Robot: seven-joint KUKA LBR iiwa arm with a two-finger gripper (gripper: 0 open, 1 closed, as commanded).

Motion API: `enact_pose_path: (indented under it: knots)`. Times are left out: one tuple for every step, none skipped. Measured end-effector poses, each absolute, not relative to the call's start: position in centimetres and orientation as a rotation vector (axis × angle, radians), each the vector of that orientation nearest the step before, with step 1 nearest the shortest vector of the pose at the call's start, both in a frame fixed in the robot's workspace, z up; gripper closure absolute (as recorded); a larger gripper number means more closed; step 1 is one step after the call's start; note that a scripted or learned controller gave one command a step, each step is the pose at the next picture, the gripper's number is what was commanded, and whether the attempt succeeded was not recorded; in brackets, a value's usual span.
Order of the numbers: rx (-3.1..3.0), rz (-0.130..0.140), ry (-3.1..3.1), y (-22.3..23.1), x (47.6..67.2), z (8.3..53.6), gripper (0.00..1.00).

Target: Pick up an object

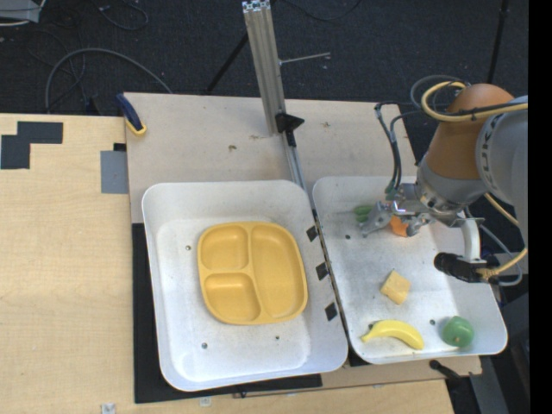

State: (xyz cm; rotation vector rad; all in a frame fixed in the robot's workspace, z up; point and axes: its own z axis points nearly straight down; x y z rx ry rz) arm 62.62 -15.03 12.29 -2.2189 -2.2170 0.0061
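Camera view looks down on the worktop (216,136) with two white bins side by side; the tool (392,218) hangs low over the far part of the right bin (345,257), at the end of the grey arm (509,158) with its orange band (457,141). An orange object (399,225) sits right at the tool, partly covered by it, and whether the tool is open or closed on it cannot be told from here. Just to the left of the tool lies a small green piece (362,212). Nearer the camera than the tool, a pale yellow block (396,287) rests on the bin floor, and well beyond that, by the bin's near edge, lie a banana (394,333) and a green round fruit (457,330), near each other but apart. Well to the left of the tool, the left bin (172,222) carries a yellow divided plate (252,272) with three compartments.
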Motion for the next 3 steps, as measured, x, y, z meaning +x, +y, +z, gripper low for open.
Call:
enact_pose_path:
  knots:
    - [-2.222,0.004,-2.216,-15.1,62.7,13.5,1.0]
    - [-2.221,-0.001,-2.223,-15.3,62.7,19.8,1.0]
    - [-2.22,0.001,-2.221,-15.3,62.7,20.3,1.0]
